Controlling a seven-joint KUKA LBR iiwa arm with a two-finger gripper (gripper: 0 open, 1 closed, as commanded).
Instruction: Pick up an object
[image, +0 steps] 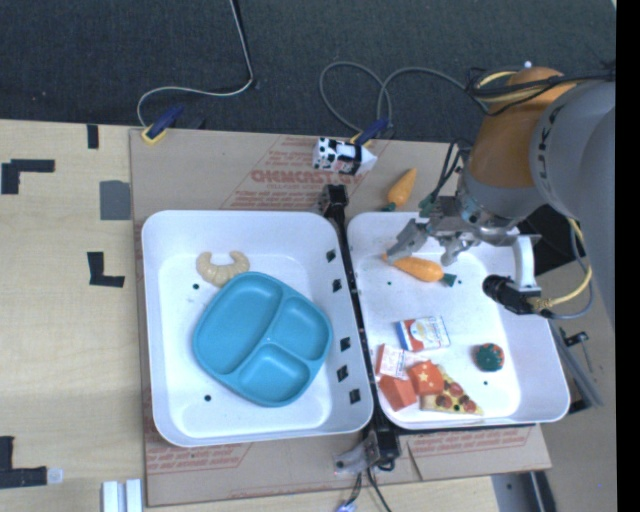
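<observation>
The tool (428, 243) hangs spread open over the right bin's (540, 340) far end, its fingers (408, 240) straddling nothing, with the carrot (417, 267) lying just below them, apparently untouched. Nearer the camera lie a carton (424, 333), a green ball (488, 356) and red blocks (412, 382). Left of the tool, the other bin (165, 330) holds a blue plate (262, 338) and a croissant (221, 265). Beyond the tool, a second carrot (400, 187) rests on the worktop (60, 300).

Black-and-white cow toy (338, 154) on cardboard (270, 170) beyond the bins, cables (240, 60) on dark far floor, black tape marks (100, 268) left
</observation>
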